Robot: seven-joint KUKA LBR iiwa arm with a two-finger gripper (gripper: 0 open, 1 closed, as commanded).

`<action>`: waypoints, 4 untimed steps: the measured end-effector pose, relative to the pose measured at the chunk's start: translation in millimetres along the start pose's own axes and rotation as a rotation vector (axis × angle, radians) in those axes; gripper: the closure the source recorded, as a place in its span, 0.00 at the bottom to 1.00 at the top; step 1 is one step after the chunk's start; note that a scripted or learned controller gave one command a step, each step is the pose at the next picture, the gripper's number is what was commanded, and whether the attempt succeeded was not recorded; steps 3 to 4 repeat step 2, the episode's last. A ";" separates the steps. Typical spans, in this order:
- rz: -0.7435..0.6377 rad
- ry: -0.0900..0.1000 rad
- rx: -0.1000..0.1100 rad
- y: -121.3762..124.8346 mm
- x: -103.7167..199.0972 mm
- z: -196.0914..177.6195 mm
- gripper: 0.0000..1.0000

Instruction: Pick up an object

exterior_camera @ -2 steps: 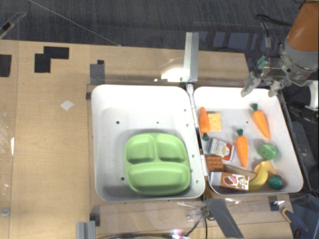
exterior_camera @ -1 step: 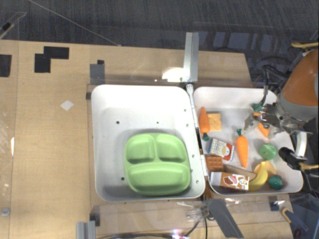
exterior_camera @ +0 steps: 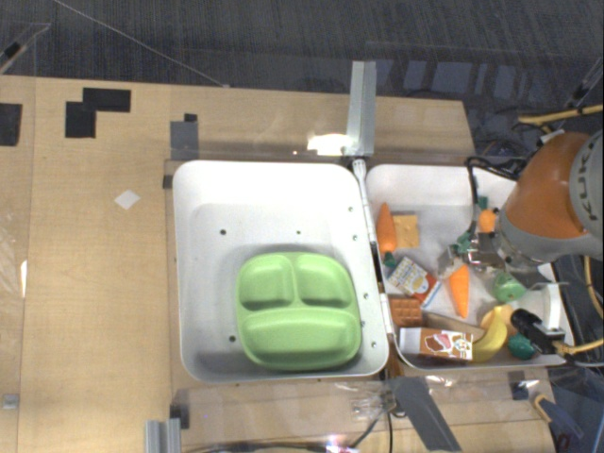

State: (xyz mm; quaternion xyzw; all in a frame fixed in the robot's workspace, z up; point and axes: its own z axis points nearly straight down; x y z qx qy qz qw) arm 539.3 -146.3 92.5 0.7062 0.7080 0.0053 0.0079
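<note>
The hand (exterior_camera: 479,251) is hovering low in the right bin (exterior_camera: 429,179), its state impossible to tell, and with the carrot (exterior_camera: 459,291), banana (exterior_camera: 492,331) and neighbours crowding together at lower right, it is risking a glancing, empty grab.

pale wooden bench (exterior_camera: 85,281) with black patches (exterior_camera: 97,109), dark carpet floor (exterior_camera: 283,22) beyond.

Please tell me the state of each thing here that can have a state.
Green divided tray: upright, lying in the left bin.
Banana: lying flat in the right bin.
Carrot: lying flat, below the gripper.
Small carton: lying on its side.
</note>
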 end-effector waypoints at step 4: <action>0.012 0.003 0.012 12.7 69.8 -176.0 1.00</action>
